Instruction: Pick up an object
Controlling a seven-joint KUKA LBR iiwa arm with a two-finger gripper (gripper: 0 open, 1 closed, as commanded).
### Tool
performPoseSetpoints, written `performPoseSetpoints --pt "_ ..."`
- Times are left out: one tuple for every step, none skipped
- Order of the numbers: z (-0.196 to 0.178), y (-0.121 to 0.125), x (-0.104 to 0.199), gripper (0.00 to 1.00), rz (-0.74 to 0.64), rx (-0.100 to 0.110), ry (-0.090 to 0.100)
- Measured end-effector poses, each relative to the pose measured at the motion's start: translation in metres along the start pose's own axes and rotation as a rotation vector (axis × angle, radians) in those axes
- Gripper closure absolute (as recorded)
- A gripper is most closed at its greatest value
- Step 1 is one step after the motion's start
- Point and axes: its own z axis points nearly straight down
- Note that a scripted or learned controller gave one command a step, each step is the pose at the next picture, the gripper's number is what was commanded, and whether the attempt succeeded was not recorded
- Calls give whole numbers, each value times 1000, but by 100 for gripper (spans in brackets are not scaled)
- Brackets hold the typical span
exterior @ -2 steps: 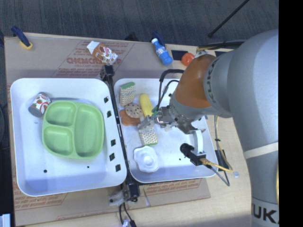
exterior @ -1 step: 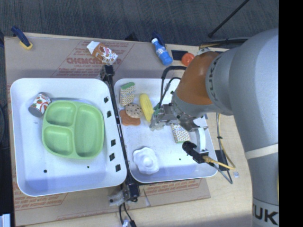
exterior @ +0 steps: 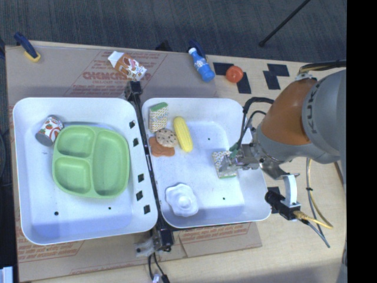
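Observation:
My gripper [exterior: 231,161] is low in the right bin [exterior: 203,211], near its right wall, and its tip meets a small patterned object [exterior: 222,161] lying there. The fingers are hidden by the wrist and the object. Other items in this bin are a yellow corn cob [exterior: 183,134], a cookie [exterior: 166,137] on an orange piece [exterior: 163,150], a green-topped striped block [exterior: 158,116] and a white cup-like object [exterior: 181,198] at the front.
The left bin [exterior: 35,217] holds a green divided plate [exterior: 92,160] and a small patterned can [exterior: 49,129] at its back left. Beyond the bins lie a blue bottle [exterior: 201,65], an orange ball [exterior: 234,73] and a snack packet [exterior: 127,66].

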Motion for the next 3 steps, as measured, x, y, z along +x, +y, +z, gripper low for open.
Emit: performPoseSetpoints --pt "-78 -10 72 100 -5 -3 1" --pt "-77 -10 72 0 -4 -2 0" --pt "50 -18 43 0 -4 0 1"
